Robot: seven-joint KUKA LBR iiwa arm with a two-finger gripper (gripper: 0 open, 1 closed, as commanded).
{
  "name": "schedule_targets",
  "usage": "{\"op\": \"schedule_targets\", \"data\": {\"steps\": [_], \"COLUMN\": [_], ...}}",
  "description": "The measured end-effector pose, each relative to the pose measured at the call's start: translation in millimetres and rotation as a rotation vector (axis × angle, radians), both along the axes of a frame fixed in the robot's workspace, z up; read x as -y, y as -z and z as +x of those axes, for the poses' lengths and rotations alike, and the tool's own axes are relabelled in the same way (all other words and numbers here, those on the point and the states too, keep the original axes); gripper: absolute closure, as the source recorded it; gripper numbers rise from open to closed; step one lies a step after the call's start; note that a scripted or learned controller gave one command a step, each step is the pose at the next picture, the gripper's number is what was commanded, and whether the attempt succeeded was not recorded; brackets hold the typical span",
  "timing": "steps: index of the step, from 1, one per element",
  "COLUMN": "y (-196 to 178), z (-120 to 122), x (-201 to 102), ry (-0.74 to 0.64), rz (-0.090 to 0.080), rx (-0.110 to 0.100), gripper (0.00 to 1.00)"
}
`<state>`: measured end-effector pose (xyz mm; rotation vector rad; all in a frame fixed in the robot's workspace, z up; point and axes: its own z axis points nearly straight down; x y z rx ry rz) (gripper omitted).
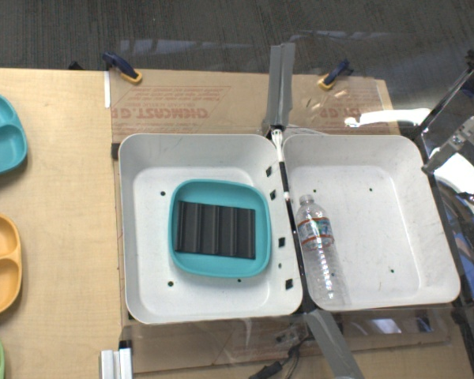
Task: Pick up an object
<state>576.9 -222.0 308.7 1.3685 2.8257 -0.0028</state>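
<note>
Though lying flat by bin (379,212) wall farthest from claw (457,150): clear plastic bottle (316,247), white cap, red-blue label. Well apart from claw. Claw opening: cannot tell.

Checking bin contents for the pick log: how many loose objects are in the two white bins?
2. A teal tray with a dark ribbed insert lies in the left bin; a clear water bottle lies along the right bin's left wall.

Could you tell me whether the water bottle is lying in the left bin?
No, the water bottle lies in the right bin, against its left wall.
</note>
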Motion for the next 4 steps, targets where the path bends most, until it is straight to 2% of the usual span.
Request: {"op": "schedule_targets", "data": {"steps": [1,2,3,4], "y": [7.5,25.2,21.1,7.0], "z": [-4.6,21.7,9.1,7.8], "x": [-0.7,-1.3,-1.9,-2.0], "ry": [-0.095,-0.315,-0.303,-0.318], "rz": [0.001,0.000,0.001,0.000], "rx": [0.000,0.002,0.001,0.002], "gripper": [0.00,0.00,0.00,0.00]}}
